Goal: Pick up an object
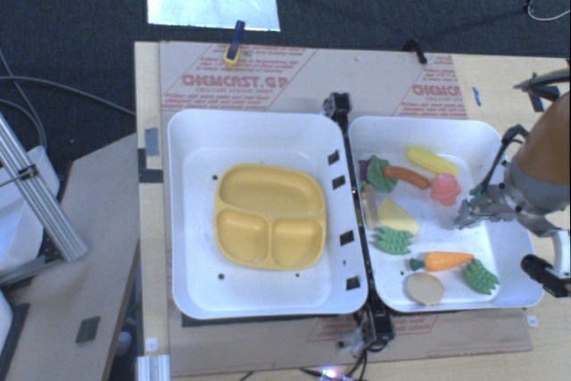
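Gripper lowered inside right bin near right wall, beside pink toy, for grasp; finger state cannot be told.

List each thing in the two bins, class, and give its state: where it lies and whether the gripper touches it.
Yellow tray: flat in left bin.
Corn: right bin, far side, untouched.
Carrot: right bin, near side, lying flat.
Pink toy: lying apart from gripper.
Gripper: low over right bin, holding nothing visible.
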Tool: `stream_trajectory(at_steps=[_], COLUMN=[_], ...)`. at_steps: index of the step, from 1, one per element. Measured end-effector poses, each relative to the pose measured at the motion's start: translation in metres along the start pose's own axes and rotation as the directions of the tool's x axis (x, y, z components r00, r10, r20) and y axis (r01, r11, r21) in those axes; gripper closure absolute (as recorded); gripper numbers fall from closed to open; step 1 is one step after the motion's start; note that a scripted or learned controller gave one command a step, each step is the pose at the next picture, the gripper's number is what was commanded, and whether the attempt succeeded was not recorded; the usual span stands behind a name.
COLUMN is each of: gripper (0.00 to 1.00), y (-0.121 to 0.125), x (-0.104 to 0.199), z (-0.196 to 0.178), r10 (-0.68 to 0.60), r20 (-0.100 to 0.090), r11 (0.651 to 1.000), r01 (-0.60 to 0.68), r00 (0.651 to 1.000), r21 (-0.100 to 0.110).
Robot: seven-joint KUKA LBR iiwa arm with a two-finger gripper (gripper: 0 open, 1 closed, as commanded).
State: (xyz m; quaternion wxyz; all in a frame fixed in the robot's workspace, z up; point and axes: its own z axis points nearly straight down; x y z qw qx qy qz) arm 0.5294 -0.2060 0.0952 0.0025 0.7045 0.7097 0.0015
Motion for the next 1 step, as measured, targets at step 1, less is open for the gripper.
stream_trajectory(at_steps=[1], gripper=[0.00], y=[-0.0002], x=[0.0000], z=[0.0004], r10=[0.000], r20=[0.000], r11=[1.000], r01=[0.000], r00=[1.000], r21=[0.001])
